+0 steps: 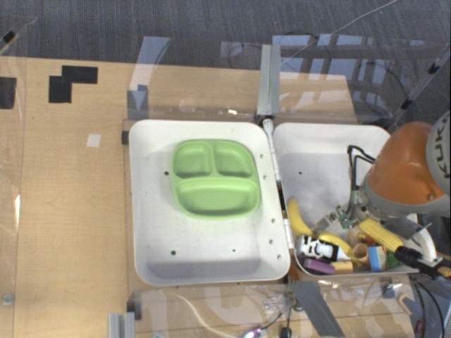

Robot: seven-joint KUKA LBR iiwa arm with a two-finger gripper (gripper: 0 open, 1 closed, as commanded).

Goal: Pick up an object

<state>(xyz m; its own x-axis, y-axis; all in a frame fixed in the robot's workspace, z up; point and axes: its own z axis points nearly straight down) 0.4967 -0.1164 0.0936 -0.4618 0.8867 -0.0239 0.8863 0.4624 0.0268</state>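
Note:
My gripper (pixel 340 218) hangs low over the front part of the right bin (pixel 310 153), under the arm's orange band (pixel 403 169). Just below it lies a heap of small objects. A yellow banana (pixel 299 221) curves along the bin's left wall. A black and white toy (pixel 318 246) sits in front of it, with a purple piece (pixel 320 265) at the bin's front rim. A yellow corn cob (pixel 380 234) lies to the right beneath the wrist. The gripper's tip is close above the gap between banana and corn; the arm hides part of the heap.
The left bin (pixel 151 210) holds a green divided plate (pixel 215 177) near its middle. A small blue item (pixel 375 259) and a tan piece (pixel 359 253) lie at the right bin's front. A black cable (pixel 352 162) loops beside the arm. Clear panels stand behind the bins.

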